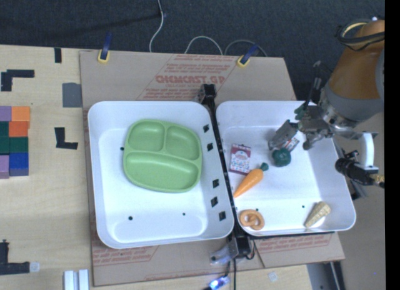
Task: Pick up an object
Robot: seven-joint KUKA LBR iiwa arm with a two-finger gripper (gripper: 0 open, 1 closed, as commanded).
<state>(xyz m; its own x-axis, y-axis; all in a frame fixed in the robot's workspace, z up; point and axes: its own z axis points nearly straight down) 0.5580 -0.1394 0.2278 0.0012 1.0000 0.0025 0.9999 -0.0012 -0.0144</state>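
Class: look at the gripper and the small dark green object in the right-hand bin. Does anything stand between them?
Nothing visible does. The gripper hangs right over the green object in the right bin, almost touching it. The carrot and the small card lie off toward the bin divider, clear of that path.

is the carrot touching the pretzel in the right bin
Apart. The camera view shows bare white bin floor between the carrot and the pretzel.
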